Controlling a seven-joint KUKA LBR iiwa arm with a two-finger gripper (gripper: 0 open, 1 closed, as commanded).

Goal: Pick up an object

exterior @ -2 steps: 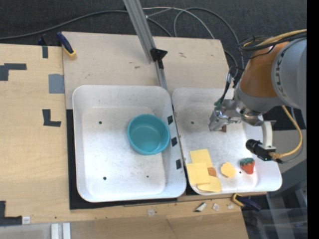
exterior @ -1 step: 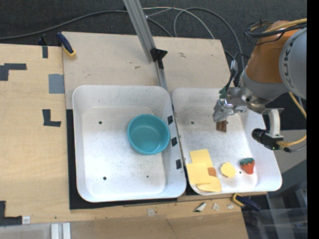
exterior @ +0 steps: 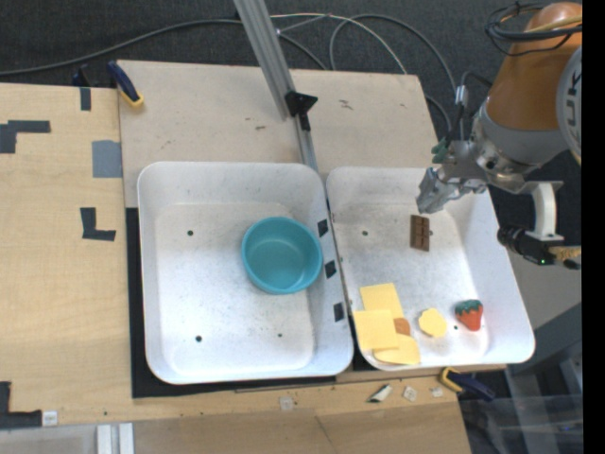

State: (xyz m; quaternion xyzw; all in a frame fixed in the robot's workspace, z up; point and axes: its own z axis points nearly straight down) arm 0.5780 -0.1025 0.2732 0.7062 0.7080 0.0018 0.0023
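Observation:
In the right bin (exterior: 492, 253) lie a small brown block (exterior: 420, 233), several yellow flat pieces (exterior: 382, 322), a yellow disc (exterior: 432, 323) and a red strawberry-like toy (exterior: 470, 314). A teal bowl (exterior: 281, 253) sits in the left bin (exterior: 180, 282). My gripper (exterior: 433, 195) hangs over the right bin's far part, just above and behind the brown block. Nothing shows between its fingers.
A metal pole (exterior: 274, 64) slants across the bench behind the bins. Cables (exterior: 378, 36) run along the back. A yellow-and-blue clamp (exterior: 126, 83) lies at the back left, and small bits (exterior: 406, 391) lie on the bench's front edge.

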